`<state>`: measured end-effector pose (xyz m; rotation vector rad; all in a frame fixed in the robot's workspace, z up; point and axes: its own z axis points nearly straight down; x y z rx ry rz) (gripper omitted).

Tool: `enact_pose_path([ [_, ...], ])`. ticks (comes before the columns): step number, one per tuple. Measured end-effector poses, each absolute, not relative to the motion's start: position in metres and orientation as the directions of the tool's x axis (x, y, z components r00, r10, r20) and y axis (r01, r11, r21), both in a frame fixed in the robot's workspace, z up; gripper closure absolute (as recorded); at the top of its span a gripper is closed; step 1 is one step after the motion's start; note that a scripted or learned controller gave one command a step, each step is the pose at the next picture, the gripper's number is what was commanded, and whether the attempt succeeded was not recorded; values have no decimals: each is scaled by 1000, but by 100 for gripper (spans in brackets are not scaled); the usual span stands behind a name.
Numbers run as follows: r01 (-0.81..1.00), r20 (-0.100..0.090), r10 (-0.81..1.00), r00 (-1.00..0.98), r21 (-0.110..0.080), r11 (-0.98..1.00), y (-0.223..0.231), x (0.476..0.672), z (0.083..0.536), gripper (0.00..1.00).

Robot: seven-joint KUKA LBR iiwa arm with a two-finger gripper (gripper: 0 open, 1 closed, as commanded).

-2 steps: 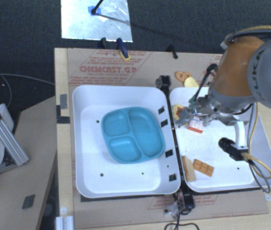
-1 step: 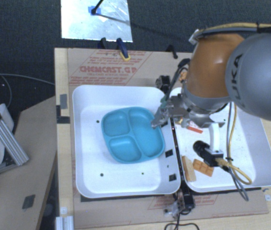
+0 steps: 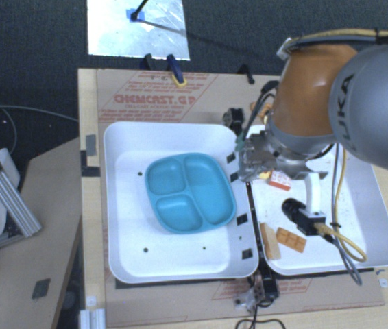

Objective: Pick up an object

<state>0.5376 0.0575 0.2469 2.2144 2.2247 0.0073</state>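
Three small pieces lie in the right bin (image 3: 384,247): a red-and-white packet (image 3: 280,180) near its left wall and, towards the front, a brown gridded block (image 3: 291,239) just beside a tan stick (image 3: 270,242). We judge all three light and stiff. Block and stick offer flat, parallel sides for a pinch across the narrow width; the packet may be slicker. The stick lies close along the bin's left wall, leaving little room there, whereas the block has open floor to its right. In the left bin (image 3: 122,256) a blue divided plate (image 3: 189,192) lies flat; broad and smooth, it is best taken at its rim. The hand (image 3: 251,160) hangs over the divide between the bins, just beside the packet; we cannot tell whether it is wide or narrow. The arm (image 3: 345,94) overhangs the right bin's rear.
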Motion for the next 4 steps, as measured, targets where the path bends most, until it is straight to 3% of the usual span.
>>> enact_pose_path([
  [1,1000,5,1000,-11,8,11,113,486,318,100],
  [2,1000,5,1000,-5,21,4,102,487,526,100],
  [3,1000,-3,1000,-2,-12,2,120,485,379,100],
  [4,1000,1,1000,-6,6,6,119,488,398,100],
])
